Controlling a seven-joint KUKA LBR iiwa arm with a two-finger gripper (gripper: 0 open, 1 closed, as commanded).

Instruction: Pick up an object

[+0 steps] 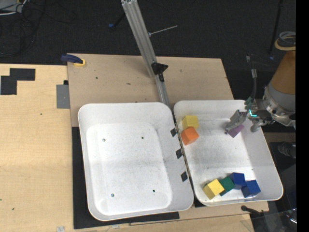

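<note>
A purple block (235, 130) sits at the tip of the gripper (240, 122), high in the right bin (270, 170) near its far right wall. It seems to be pinched between the two grey fingers, which close on its upper part, though the view is small and soft here and the block may merely lie against them. It appears slightly tilted, and whether it touches the bin floor is not clear.

By my reading, the step in hand is the grasp itself, or the very start of the lift. The next move calls for a straight rise clear of the bin wall, with the grip firm enough that the block does not slip or twist out.

Other candidates lie in the same bin: a yellow block (190, 121) touching an orange block (189, 136) by the left wall, and along the near edge a cluster of a second yellow cube (213, 188), a green cube (226, 183) and two blue cubes (244, 184). The left bin (89, 129) stands just beside.

No brand, label or legible writing appears on any object.
</note>
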